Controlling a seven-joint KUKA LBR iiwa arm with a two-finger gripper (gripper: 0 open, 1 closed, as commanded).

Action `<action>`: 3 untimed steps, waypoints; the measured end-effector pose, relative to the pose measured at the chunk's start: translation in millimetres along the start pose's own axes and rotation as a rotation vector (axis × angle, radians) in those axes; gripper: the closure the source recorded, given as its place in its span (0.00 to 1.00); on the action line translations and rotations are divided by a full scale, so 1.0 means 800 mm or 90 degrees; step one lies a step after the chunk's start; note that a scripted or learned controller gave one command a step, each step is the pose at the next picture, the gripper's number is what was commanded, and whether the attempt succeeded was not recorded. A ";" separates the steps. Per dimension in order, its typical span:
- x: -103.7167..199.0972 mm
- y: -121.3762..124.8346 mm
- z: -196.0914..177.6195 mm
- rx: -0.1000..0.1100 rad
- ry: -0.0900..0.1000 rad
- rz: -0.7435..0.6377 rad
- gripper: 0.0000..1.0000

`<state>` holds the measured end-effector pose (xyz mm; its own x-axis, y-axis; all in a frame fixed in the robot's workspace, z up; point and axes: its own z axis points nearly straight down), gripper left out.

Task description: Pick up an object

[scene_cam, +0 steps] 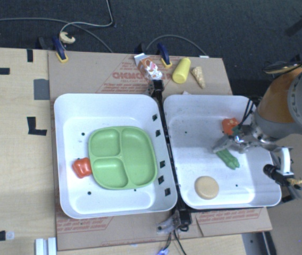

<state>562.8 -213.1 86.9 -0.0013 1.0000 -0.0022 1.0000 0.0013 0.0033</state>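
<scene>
In the right bin [193, 116] lie a green toy vegetable [228, 159], a small red-orange toy [229, 125] and a round tan disc [207, 187]. My gripper [232, 142] reaches in from the right and sits low between the red-orange toy and the green vegetable, right at the vegetable's upper end. Nothing is visibly held between its fingers. The left bin [71, 116] holds a green divided plate [123, 156] and a red toy [81, 167] beside the plate's left edge.
Behind the bins, on the cardboard, lie a yellow toy [181, 70], a tan cone [199, 77] and a small printed packet [148, 65]. A blue clamp [60, 49] and cables sit at the back edge. The arm's grey body [281, 118] overhangs the right bin's right wall.
</scene>
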 end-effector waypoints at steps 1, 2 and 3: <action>-0.001 0.001 -0.013 -0.003 -0.002 0.000 1.00; 0.097 0.028 0.000 -0.001 0.002 -0.001 1.00; 0.188 0.028 -0.144 0.001 0.002 -0.001 1.00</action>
